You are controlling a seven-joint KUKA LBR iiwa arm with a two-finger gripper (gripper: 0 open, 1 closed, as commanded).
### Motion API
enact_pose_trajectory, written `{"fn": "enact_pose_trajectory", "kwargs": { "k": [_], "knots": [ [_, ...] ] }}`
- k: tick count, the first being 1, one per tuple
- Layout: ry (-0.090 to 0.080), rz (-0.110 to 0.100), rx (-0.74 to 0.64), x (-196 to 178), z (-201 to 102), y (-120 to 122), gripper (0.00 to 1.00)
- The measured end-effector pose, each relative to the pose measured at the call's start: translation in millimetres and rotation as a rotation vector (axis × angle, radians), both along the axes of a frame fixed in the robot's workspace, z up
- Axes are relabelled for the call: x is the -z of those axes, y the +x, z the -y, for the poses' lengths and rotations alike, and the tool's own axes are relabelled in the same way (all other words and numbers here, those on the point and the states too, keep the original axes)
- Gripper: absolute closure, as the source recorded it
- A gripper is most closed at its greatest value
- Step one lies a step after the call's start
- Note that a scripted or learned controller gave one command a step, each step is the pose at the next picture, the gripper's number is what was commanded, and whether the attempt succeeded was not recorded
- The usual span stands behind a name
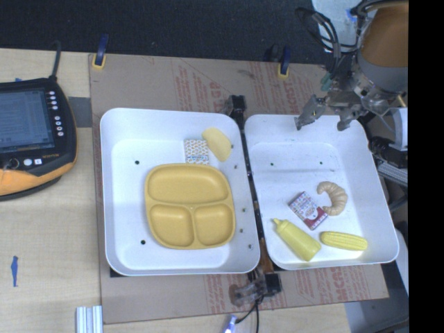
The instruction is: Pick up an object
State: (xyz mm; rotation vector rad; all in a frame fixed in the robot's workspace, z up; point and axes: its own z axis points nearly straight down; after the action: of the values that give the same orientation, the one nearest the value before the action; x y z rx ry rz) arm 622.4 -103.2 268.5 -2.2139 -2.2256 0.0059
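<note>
My arm (385,37) comes in from the upper right, its orange band rounded and bright above the grey wrist, with dark cables looping off to the left of it. My claw (325,121) hangs below the wrist, pointing downward. Its two fingers (307,114) are spread well apart, one tip to the left and one to the right, and nothing sits between them.
</note>
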Motion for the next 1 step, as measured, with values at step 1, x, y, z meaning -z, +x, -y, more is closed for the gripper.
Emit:
{"fn": "enact_pose_trajectory", "kwargs": {
  "k": [1],
  "knots": [
    [0.0,-0.001,0.001,177.6,38.6,-56.6,0.0]
  ]
}}
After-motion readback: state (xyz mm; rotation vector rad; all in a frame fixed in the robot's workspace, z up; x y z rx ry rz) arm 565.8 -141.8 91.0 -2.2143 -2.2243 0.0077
